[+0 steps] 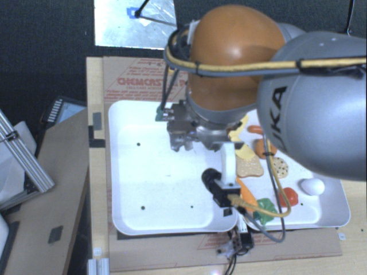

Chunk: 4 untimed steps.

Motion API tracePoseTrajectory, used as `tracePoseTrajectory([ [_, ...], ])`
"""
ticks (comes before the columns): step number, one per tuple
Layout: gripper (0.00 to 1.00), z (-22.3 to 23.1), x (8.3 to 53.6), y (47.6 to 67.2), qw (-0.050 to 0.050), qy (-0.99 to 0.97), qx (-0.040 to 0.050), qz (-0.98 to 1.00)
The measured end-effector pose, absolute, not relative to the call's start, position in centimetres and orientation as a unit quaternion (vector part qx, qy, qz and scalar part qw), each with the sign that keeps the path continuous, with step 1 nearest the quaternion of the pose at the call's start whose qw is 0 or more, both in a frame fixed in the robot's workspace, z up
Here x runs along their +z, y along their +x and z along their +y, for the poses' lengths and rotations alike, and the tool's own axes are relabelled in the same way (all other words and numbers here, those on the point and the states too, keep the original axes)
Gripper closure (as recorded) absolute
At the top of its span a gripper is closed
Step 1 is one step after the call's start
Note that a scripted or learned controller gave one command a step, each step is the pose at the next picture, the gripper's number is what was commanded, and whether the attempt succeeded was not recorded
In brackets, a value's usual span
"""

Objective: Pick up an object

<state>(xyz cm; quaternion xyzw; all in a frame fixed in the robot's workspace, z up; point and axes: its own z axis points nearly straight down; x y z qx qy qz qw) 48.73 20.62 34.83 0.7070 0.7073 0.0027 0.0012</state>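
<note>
Fingers are tucked beneath the wrist and the arm's bulk, so I cannot tell whether they are apart or together. The gripper hangs over the left-hand bin, toward its far right corner and just beside the divide. The things to pick all lie in the right-hand bin: a tan cracker, a round speckled biscuit, a white egg, a red piece, a green piece and an orange carrot-like piece. They are bunched close, some touching. Poised where it is, the gripper likely has to cross the divide before descending. The egg, at the cluster's outer edge with bare floor beyond, looks the cleanest target
</note>
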Motion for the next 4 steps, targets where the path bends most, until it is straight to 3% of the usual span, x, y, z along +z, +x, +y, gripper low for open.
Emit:
tracePoseTrajectory([
  [1,1.0,23.5,24.9,53.4,0.0,0.706,-0.0014,0.708],
  [2,1.0,23.4,17.8,48.3,-0.002,0.707,-0.004,0.707],
  [3,1.0,22.0,28.8,48.8,0.002,0.706,0.0052,0.708],
  [4,1.0,22.0,39.3,59.0,0.005,0.706,0.0084,0.708],
])
